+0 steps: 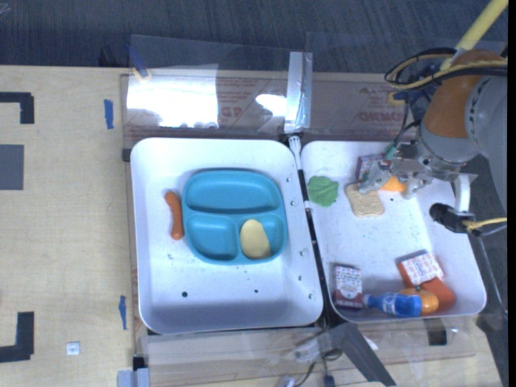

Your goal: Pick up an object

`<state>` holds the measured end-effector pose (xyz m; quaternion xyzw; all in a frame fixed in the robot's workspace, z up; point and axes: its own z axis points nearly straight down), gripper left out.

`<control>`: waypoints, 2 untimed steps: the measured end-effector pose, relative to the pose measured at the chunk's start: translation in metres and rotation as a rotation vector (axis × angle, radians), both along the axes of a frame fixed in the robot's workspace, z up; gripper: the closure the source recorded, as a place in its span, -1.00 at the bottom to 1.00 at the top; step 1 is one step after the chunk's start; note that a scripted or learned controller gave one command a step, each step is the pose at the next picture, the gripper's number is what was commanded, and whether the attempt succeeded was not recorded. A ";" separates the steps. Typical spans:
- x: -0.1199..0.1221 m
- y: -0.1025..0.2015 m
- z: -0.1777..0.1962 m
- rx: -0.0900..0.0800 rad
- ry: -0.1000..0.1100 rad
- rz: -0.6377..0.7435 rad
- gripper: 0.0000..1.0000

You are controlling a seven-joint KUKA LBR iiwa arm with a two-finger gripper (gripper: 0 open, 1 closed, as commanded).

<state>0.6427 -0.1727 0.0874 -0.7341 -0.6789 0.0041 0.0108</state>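
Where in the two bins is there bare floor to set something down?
Right bin: its middle, between cracker and small box. Left bin: front strip below the blue tray. Crowded: right bin's front corner by the bottle, and under the gripper.

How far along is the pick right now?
Done: the tool has reached the right bin, low over an orange piece beside the cracker. In hand: nothing visibly lifted; the grip is hard to read. Left: secure an object and raise it.
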 end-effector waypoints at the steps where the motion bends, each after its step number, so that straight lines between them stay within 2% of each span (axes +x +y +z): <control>1: 0.000 0.005 0.009 0.007 0.008 0.006 1.00; 2: -0.010 0.016 0.092 -0.012 -0.029 0.126 1.00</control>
